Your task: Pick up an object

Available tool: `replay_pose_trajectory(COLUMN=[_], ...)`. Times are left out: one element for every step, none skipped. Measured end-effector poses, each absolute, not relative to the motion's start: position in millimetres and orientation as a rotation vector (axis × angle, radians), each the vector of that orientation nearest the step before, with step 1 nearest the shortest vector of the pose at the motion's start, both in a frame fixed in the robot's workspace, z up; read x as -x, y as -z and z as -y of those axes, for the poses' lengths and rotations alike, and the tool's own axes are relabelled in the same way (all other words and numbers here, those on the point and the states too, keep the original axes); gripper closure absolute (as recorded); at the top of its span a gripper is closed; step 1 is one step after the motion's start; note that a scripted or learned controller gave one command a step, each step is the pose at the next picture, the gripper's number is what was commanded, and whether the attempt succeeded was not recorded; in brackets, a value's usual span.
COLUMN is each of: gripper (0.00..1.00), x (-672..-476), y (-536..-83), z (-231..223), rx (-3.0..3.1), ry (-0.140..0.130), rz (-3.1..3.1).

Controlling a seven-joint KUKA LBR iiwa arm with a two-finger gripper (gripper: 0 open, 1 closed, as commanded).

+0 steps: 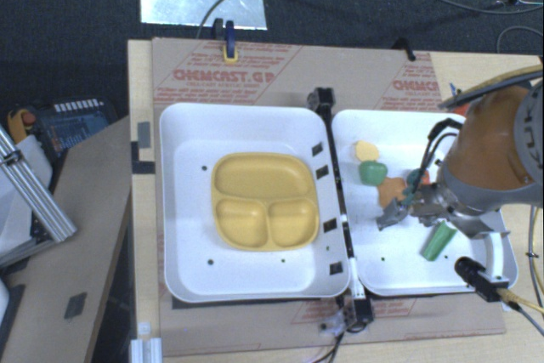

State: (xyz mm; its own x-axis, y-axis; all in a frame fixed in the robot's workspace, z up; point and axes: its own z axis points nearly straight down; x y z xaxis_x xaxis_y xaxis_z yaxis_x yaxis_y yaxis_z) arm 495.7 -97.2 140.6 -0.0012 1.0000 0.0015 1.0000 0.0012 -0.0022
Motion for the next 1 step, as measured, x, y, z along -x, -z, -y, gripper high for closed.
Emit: replay_pose_trajectory(gripper=[0.0], x=[-495.5], y=[-88.3], z=[96.7], rx=[2.218], ry=[-0.002], rz=[2.22])
